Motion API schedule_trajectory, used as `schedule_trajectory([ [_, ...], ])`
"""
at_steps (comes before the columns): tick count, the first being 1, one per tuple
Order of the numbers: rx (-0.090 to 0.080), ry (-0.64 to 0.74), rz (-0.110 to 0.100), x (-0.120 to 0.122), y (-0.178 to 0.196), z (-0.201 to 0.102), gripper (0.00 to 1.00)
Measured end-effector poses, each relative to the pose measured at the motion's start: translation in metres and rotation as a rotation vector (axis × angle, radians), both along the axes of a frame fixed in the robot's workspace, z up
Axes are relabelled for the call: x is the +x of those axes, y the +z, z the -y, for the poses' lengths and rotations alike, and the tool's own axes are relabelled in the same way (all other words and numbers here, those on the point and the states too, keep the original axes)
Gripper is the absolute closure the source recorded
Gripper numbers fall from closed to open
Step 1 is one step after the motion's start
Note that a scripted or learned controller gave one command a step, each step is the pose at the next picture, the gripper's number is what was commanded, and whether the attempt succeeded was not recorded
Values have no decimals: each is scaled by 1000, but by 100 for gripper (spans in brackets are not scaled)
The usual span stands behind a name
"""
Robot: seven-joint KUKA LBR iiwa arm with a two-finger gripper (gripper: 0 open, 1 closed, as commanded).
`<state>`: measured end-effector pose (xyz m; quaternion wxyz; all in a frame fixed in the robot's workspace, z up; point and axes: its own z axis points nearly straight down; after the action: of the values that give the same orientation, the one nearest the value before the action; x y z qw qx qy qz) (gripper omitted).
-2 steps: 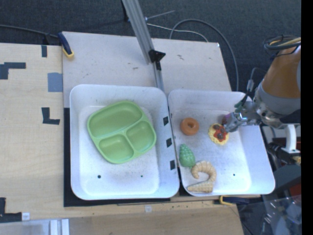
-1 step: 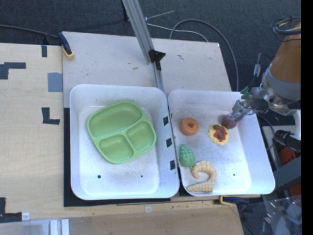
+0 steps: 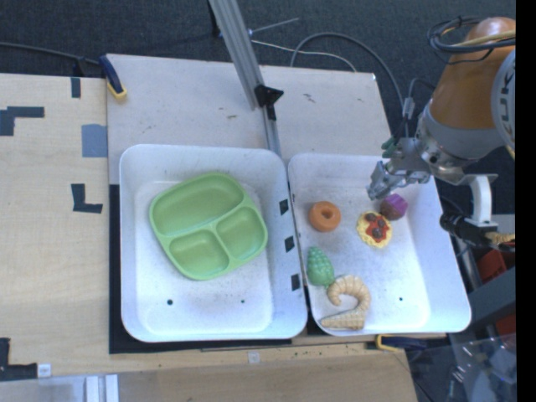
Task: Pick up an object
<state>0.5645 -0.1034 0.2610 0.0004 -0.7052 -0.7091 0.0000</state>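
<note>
The arm (image 3: 469, 90) reaches in from the right edge, its orange band high at the upper right and its grey wrist bent down toward the right bin (image 3: 435, 308). The gripper (image 3: 383, 188) hangs low over that bin's upper right part, just beside a small purple object (image 3: 394, 206), which lies at its lower right; whether they touch is unclear. From this slanted angle I cannot tell whether the gripper is open or closed, and nothing is visibly held in it.

The right bin holds five small things. The purple object sits nearest the gripper, touching or nearly touching a yellow piece with red spots (image 3: 375, 229) just below it. An orange doughnut-shaped ring (image 3: 324, 216) lies to their left, near the bin's left wall. Lower down, a green knobbly piece (image 3: 319, 266) rests close to a pale curved croissant-like piece (image 3: 349, 301) (the two look to be touching, or almost).

The left bin (image 3: 138, 308) contains one light green divided plate (image 3: 208, 224), three compartments, lying tilted in the bin's upper half. Both bins sit side by side on the tabletop (image 3: 50, 241).
</note>
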Motion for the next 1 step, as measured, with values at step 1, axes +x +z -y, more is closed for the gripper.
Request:
schedule_trajectory([
  [1, 1, 2, -2, 7, -7, -60, 100],
])
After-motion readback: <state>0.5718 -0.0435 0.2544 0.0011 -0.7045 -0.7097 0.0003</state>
